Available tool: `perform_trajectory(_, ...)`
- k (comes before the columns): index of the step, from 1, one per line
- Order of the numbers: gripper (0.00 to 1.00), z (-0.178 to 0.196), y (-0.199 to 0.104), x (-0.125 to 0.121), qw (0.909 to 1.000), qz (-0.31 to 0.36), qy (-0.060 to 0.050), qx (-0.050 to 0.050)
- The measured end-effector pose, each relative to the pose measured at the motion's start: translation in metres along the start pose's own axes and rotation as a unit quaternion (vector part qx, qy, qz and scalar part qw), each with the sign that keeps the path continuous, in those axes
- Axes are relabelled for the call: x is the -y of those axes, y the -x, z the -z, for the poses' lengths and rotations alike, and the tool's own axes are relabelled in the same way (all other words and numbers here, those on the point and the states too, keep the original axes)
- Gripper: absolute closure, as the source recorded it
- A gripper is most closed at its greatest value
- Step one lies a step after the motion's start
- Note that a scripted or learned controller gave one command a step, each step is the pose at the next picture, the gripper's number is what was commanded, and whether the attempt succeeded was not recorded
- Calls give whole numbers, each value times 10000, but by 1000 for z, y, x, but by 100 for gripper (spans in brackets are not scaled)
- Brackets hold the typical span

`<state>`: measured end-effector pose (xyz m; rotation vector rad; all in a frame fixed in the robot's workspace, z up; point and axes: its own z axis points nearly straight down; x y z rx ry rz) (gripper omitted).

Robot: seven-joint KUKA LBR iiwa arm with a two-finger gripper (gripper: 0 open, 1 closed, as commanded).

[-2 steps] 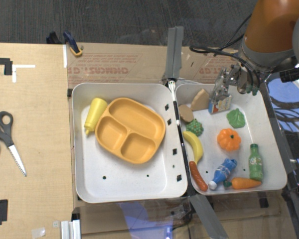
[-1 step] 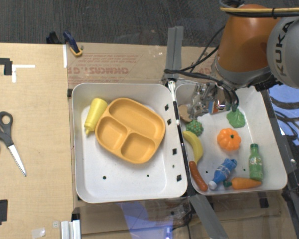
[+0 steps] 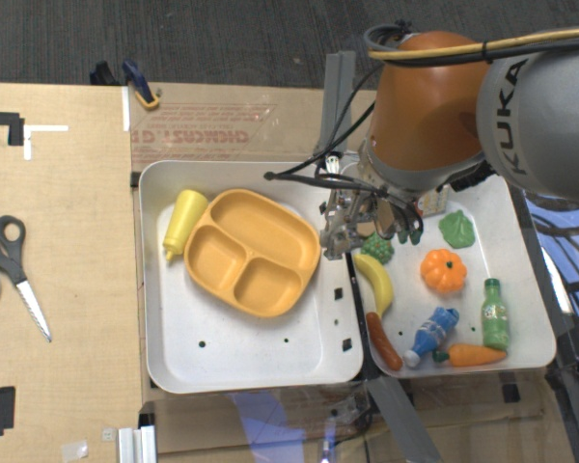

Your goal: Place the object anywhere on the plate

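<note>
An orange-yellow divided plate (image 3: 249,251) lies in the left bin (image 3: 241,360), with nothing on it. My gripper (image 3: 344,231) hangs under the orange wrist, over the wall between the two bins, just right of the plate's right rim. Right beside it in the right bin sit a green broccoli (image 3: 377,250) and a yellow banana (image 3: 375,280). The wrist and its cables hide the gripper's tip from above. I see nothing held in it.
A yellow bottle (image 3: 181,222) leans at the plate's left edge. The right bin (image 3: 526,287) holds a green leaf (image 3: 456,230), an orange pumpkin (image 3: 444,270), a green bottle (image 3: 495,313), a blue bottle (image 3: 432,334), a carrot (image 3: 475,355) and a red sausage (image 3: 383,341). Scissors (image 3: 14,268) lie on the bench at the left.
</note>
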<state>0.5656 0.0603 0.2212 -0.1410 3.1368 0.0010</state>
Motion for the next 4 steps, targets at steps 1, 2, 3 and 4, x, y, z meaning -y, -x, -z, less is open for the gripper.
perform_trajectory(1, 100, -30, -25, -37, 9983, 591, 0, -7)
perform_trajectory(2, 100, 56, -22, -92, 9938, 1113, 2, 10)
perform_trajectory(3, 100, 64, -23, -150, 9844, 1761, 4, 13)
perform_trajectory(4, 0, 64, -23, -149, 9844, 1761, 3, 12)
